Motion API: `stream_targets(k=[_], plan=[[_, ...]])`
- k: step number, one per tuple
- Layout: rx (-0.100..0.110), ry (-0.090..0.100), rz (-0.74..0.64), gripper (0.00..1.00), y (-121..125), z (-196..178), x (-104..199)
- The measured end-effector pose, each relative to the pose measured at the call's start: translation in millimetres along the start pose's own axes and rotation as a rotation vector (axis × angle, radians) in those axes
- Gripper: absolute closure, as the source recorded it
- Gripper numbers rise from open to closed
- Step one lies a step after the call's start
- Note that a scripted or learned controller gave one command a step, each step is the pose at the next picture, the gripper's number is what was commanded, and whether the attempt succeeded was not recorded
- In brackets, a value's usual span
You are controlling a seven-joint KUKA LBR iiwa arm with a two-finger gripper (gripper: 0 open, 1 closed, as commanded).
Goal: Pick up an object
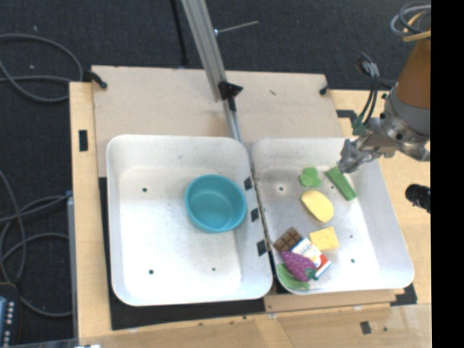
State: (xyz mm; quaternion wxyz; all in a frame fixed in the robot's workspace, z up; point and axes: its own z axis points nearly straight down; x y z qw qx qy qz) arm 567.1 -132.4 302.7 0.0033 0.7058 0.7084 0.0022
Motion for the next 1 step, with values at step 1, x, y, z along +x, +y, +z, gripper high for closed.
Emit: stream_targets(k=[1], plan=[[0.006,0.001,-0.002,1.00,8.9,0.4,49.4]])
